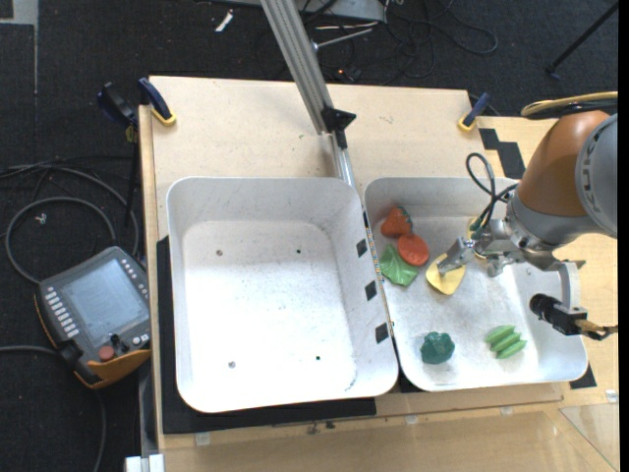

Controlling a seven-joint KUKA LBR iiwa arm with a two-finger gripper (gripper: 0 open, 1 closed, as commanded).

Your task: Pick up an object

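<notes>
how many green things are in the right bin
3: a leaf by the left wall beside the red pieces, a dark lump near the front, a ridged piece front right. The arm may hide more.

- Two bins: left bin (197, 209) and right bin (550, 367), both white, the left speckled with dark flecks.
- Arm (565, 180): grey, orange band.
- Gripper (458, 260): silvery metal.
- Yellow piece (445, 280) just below the jaws.
- Red pieces (405, 236) and light green piece (398, 268) left of jaws.
- Dark green piece (437, 347) and bright green ridged piece (505, 340) below.
- Bench (246, 126): pale tan.
</notes>
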